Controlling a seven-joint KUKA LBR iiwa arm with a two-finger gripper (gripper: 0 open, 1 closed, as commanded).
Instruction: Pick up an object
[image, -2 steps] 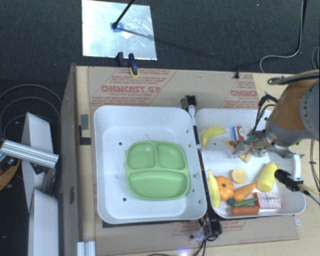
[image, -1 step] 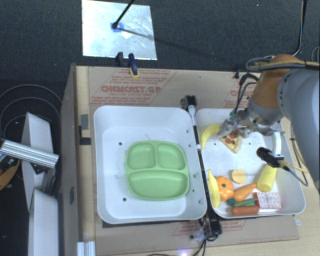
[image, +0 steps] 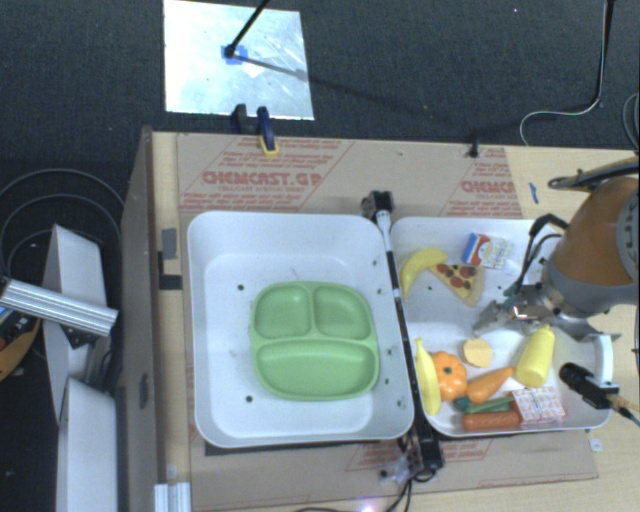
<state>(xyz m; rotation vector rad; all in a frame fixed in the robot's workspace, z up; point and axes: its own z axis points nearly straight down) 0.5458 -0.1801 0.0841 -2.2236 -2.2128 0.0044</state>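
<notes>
Centrally, gripper (image: 497, 318): fingers (image: 487, 322) spread, holding nothing.
Position: right bin (image: 440, 232), above yellow disc (image: 478, 352).

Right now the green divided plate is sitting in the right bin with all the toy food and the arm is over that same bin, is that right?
Not quite. The green divided plate sits in the left bin, alone. The toy food, like the banana and the yellow bottle, lies in the right bin, and the arm is over that right bin, as the camera view shows.

A brown bench (image: 300, 170) carries two white bins — left bin (image: 215, 300), right bin (image: 430, 310) — side by side.
</notes>
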